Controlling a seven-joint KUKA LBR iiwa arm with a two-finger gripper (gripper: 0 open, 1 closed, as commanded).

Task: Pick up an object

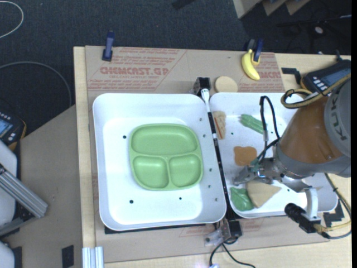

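My gripper (247, 175) hangs low in the right bin (234, 102), at the end of the grey arm with its orange band (312, 135). It sits just below a brown square piece (244, 155) and just above a tan wedge (262, 194) and a green piece (241, 199) near the bin's front. It looks to be touching or almost touching the tan wedge. A green pod-like item (252, 123) and a tan-and-brown slice (219, 125) lie farther back in the same bin.
The left bin (111, 149) holds a green divided plate (165, 156). On the bench behind the bins lie a yellow banana (250, 66) and a round tan disc (226, 84). Cables (268, 116) loop over the right bin.
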